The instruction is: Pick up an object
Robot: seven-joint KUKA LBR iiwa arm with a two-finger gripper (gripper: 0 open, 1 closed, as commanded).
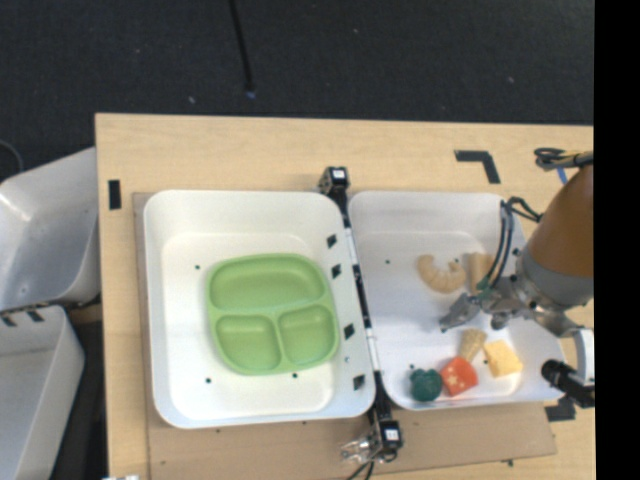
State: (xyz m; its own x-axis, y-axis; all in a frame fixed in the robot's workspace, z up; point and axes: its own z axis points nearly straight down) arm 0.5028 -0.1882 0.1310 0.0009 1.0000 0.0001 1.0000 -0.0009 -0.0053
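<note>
The right bin point(400, 228) holds several small food-like objects. A tan curved piece point(438, 273) lies near its middle, with a beige block point(478, 266) just right of it. Along the front lie a green piece point(425, 384), a red piece point(459, 375), a tan chunk point(472, 344) and a yellow block point(502, 359). My gripper point(462, 313) hangs low over the right bin, between the tan curved piece and the tan chunk, its grey fingers pointing left. The arm's orange band point(570, 228) rises at the right. Nothing shows between the fingers.
The left bin point(170, 368) carries a green divided plate point(272, 312) in its middle. Black clips point(334, 180) sit on the ridge between the bins. A white container point(40, 238) stands off the bench at the left. Cables run beside the arm at the right.
</note>
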